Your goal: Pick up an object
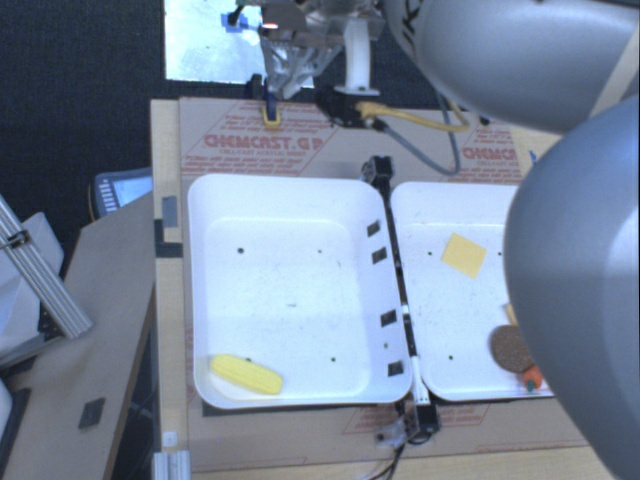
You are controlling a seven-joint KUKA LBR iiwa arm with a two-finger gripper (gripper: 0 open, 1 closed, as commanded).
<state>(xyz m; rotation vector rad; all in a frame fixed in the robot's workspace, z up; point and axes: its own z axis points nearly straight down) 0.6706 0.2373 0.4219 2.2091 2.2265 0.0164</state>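
Looking down on the bench, we see the grey arm (520, 58) as the largest thing, sweeping in from the right and covering the far right of the scene and much of the right bin. Its gripper (272, 108) hangs at the far side, beyond both bins, over the brown cardboard sheet (260, 143) printed with red letters. Something small and yellow sits at the fingertips, but we cannot tell whether the fingers are spread or closed, nor whether they have hold of anything.

The left bin (285, 193) is white and shallow, with a few dark specks on its floor. In its near left corner lies a corn cob (246, 374), yellow, stubby and rounded, ridged along its length, resting lengthwise beside the near wall.

The right bin (450, 196) touches the left one along a seam fixed with black clips (380, 256). Toward its far side lies a flat, pale yellow square (464, 254), turned cornerwise. Near the near right corner sits a brown round disc (512, 348), partly under the arm, with a small orange piece (531, 376) just beside it.
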